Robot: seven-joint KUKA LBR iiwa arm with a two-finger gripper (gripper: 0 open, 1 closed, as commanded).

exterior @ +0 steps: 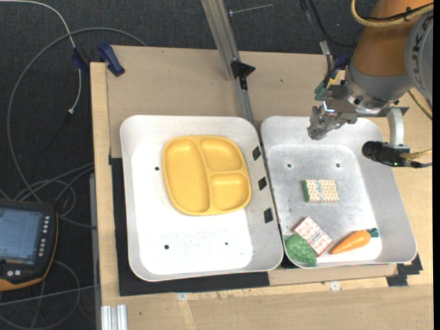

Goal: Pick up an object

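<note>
The right bin (385, 184) holds a checkered sponge-like block (321, 190) near its middle. Along the front edge of that bin lie a small red-and-white patterned packet (313, 234), a green leafy toy (300, 249) and an orange carrot (353, 241). My gripper (319, 128) hangs over the back left corner of the right bin, well behind the block, with nothing seen in it. The left bin (199, 253) carries a yellow divided plate (206, 174).
A metal post (223, 36) rises behind the seam between the bins. A black camera part (385, 152) sticks out at the right bin's right rim. Cables and a teach pendant (24, 243) lie left of the bench.
</note>
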